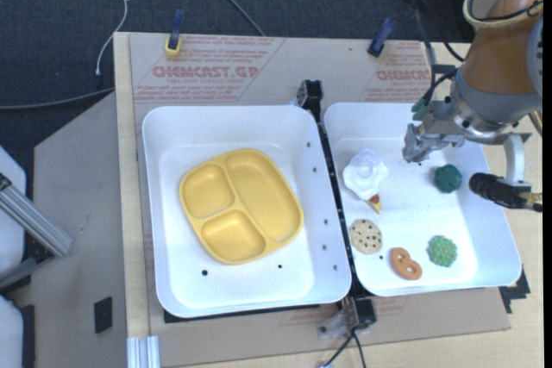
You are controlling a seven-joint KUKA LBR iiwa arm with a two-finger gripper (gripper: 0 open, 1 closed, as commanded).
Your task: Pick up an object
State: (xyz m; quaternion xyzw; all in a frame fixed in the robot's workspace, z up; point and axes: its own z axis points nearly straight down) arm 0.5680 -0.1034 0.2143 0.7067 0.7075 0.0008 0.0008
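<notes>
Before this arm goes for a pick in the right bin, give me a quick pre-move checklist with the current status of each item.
1. Gripper is over the right bin, which holds the objects: ok.
2. Finger state readable: cannot tell, the view is too small and the wrist covers them.
3. Nothing already held: cannot tell.
4. Targets lie apart from each other: ok. The white ice cream cone toy, dark green broccoli toy, cookie, pretzel and light green broccoli toy each have free space around them.
5. Nearest target directly under the gripper: not ok, the cone and dark broccoli sit to either side.
6. Yellow divided plate stays out of the way in the left bin: ok.
</notes>
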